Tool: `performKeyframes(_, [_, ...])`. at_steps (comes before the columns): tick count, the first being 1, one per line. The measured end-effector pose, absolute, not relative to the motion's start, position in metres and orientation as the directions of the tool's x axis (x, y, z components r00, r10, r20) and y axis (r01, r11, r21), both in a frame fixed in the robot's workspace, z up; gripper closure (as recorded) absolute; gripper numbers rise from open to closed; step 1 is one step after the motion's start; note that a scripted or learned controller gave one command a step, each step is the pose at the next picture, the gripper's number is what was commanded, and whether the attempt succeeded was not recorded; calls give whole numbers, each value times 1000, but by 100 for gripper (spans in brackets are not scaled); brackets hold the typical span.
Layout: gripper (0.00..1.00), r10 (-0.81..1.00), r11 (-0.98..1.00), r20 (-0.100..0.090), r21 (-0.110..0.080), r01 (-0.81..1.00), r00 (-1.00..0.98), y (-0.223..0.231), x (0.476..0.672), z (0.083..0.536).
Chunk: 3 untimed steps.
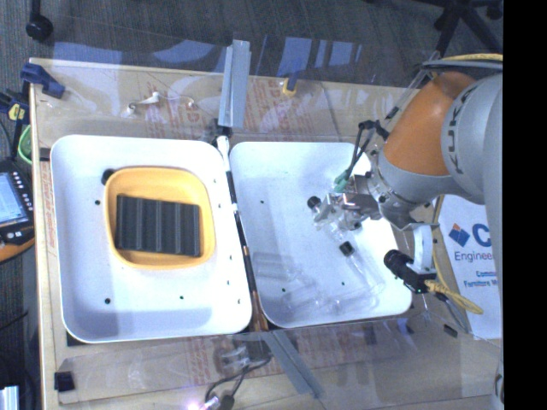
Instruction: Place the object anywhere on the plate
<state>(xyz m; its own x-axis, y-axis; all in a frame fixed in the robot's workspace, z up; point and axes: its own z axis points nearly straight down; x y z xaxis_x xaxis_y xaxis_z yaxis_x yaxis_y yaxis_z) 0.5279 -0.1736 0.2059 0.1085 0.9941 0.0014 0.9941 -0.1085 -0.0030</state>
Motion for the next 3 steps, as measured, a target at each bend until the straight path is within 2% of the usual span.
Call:
performKeyframes(2, [100, 998, 66, 1, -3, 998, -66, -78, 605, 235])
performKeyframes(3, [0, 998, 67, 1, -3, 998, -67, -78, 605, 235])
